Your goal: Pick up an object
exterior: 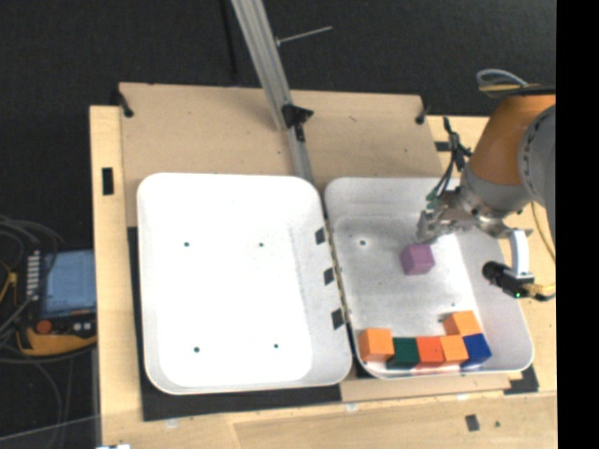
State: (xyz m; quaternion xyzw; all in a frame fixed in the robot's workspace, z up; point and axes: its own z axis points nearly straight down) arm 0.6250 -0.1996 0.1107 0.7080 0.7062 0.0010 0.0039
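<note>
Claw (pixel 436 224) mine, over right bin (pixel 374 215), upper middle; grip state hidden from me, cannot tell. Purple block (pixel 418 258) just below claw, alone on bin floor. Six blocks along right bin's near edge: four orange (pixel 376 342), one green (pixel 404 351), one blue (pixel 476 346). Left bin (pixel 229 279) beside it on surface (pixel 215 124). Two bins total.

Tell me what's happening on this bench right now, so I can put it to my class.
A grey and orange robot arm reaches in from the right over the right-hand bin. Its gripper is low over the bin, just above a purple block lying alone mid-bin. It has not lifted anything yet. Orange, green and blue blocks sit clustered along that bin's near edge. The left bin sits beside it.
</note>
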